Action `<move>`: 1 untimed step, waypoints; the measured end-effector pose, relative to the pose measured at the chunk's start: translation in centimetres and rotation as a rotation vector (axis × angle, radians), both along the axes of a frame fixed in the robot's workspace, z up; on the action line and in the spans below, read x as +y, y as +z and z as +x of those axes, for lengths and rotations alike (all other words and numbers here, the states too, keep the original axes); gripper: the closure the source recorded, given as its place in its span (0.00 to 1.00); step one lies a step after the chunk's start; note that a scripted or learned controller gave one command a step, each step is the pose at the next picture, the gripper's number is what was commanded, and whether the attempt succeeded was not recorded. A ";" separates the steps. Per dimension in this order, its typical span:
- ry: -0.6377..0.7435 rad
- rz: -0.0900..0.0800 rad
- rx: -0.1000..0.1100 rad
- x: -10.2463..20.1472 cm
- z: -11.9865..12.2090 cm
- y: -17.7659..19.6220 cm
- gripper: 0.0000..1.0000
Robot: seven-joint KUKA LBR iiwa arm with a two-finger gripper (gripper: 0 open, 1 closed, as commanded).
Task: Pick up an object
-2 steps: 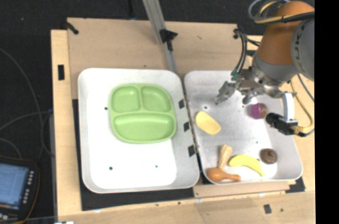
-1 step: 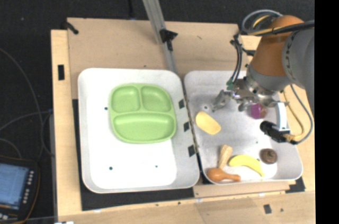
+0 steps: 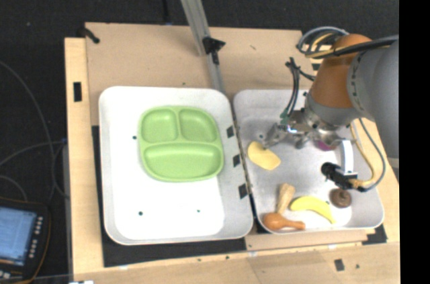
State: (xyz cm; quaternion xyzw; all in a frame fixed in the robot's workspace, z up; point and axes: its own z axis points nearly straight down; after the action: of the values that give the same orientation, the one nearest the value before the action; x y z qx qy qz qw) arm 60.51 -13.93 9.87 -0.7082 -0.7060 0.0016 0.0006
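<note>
Camera view, from above at slant: grey arm (image 3: 366, 84) with orange band reaches in from right over right bin (image 3: 269, 105). Gripper (image 3: 277, 136) low above bin floor, just beside pale yellow wedge-shaped piece (image 3: 263, 156), upper right of it; whether touching, cannot tell. Finger state cannot tell, too small and blurred. Near front wall of same bin: banana (image 3: 314, 207), tan stick-like piece (image 3: 285, 197), orange piece (image 3: 282, 223). Left bin (image 3: 121, 209) holds green divided plate (image 3: 181, 144), lying flat toward its back.
</note>
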 end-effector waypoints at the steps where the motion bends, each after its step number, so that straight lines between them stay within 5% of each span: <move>1: -0.005 0.000 -0.007 -0.1 0.2 1.4 1.00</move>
State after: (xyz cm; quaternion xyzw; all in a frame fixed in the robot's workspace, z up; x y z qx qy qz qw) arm 60.69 -14.02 11.25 -0.7099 -0.7043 -0.0008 -0.0017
